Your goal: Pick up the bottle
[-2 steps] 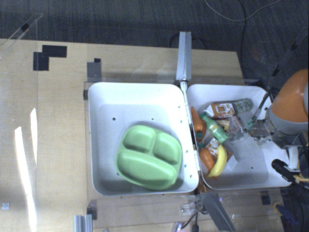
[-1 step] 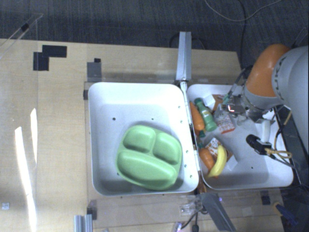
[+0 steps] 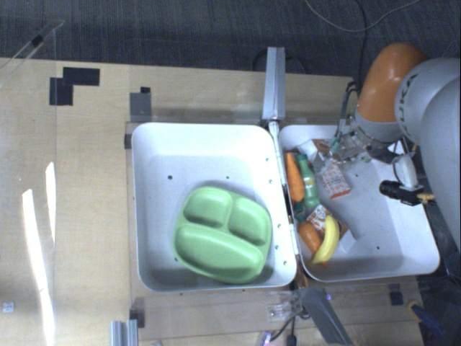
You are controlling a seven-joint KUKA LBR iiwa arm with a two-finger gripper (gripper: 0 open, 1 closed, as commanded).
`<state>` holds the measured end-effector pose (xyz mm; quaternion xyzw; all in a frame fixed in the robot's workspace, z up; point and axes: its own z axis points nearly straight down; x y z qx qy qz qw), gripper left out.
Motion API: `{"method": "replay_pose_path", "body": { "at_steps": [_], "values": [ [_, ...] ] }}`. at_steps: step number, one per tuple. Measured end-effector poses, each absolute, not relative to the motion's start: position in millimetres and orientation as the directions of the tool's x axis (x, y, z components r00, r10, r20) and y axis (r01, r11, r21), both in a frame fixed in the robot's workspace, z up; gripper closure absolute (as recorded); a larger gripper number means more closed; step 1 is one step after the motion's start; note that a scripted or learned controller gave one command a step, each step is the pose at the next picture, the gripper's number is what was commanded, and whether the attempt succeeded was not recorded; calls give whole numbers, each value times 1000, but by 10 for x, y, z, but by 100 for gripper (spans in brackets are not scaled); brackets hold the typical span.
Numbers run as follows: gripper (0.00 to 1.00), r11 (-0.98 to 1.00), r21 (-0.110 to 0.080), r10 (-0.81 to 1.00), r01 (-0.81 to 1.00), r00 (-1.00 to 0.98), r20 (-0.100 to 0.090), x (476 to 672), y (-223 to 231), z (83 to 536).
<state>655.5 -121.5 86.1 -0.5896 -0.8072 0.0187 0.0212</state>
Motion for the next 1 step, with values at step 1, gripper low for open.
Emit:
{"method": "replay_pose_path", "body": {
  "at_steps": [1],
  "values": [
    [0, 415, -63, 910, 908, -415, 13, 6533, -1168, 853]
  ]
}}
